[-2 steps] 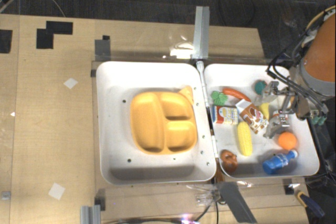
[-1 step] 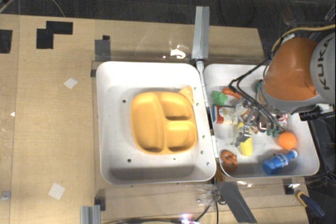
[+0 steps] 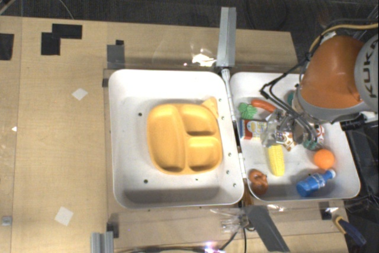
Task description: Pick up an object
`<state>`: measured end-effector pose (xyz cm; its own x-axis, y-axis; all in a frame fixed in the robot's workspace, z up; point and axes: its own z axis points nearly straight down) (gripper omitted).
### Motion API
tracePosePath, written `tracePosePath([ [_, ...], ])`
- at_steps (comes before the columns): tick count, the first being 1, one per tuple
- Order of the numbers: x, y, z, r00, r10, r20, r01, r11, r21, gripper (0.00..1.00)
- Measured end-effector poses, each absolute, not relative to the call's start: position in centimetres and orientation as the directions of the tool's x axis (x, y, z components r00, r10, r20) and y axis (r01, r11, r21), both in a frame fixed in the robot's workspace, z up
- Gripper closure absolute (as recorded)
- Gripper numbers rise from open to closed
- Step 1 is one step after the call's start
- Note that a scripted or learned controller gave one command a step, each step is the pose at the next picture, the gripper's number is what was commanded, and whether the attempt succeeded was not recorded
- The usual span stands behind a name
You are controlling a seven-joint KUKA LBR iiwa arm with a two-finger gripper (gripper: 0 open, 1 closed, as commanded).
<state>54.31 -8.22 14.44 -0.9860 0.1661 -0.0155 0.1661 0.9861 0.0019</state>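
The right bin [image 3: 349, 183] holds several toy items: a yellow corn cob [image 3: 276, 160], an orange ball [image 3: 323, 159], a blue bottle [image 3: 313, 182], a brown onion-like piece [image 3: 257, 180], a carrot with a green top [image 3: 256, 107] and a small red-and-yellow packet [image 3: 255, 128]. My gripper [image 3: 280, 133] hangs low inside this bin, just above the top end of the corn cob and beside the packet. The orange-banded wrist [image 3: 331, 80] covers the bin's back right part. Nothing shows plainly between the fingers.
The left bin [image 3: 127, 127] holds a yellow sectioned tray [image 3: 182, 137]. A metal post [image 3: 227, 38] stands at the divider behind the bins. Black cables [image 3: 278, 89] loop beside the wrist. The wooden bench [image 3: 53, 139] stretches away to the left.
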Motion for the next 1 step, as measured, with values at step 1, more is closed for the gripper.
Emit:
tracePosePath([
  [1, 55.77, -10.44, 9.12, -0.914, 0.406, -0.014, 0.406, 0.914, 0.006, 1.0],
])
